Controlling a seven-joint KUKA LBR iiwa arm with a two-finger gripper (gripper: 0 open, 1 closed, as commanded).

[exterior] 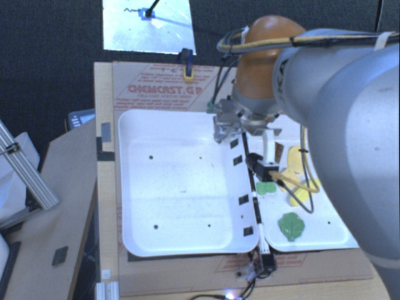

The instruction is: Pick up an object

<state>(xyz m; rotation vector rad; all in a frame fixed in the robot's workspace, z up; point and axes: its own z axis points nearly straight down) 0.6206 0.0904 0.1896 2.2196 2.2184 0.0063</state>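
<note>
Grey arm casing (350,136) is the closest thing to the lens, bulking in from the right and covering a good chunk of the right bin (325,239). Further along it, under the orange band (265,61), the gripper (226,129) hangs over the far end of the ridge where the two bins meet. Can't tell if it's apart or together — it's just a grey lump from this angle, and nothing is visibly held.

The candidates all sit in the right bin: a green lumpy piece (291,225) near the front, a smaller green bit (265,188) just beside the divider, a yellow curved thing (299,183) partly under the arm, and a brown upright piece (277,153) behind it. My guess is these are light plastic toys, stiff and a bit slick. The green lump looks easiest — it's out in the open, so pinching across its narrow middle seems the safest bet.

Left bin (134,186) is smooth white plastic, shallow, with dark dots. Both bins rest on printed cardboard (156,86) on a wooden bench (69,186), with a dark backdrop behind.
</note>
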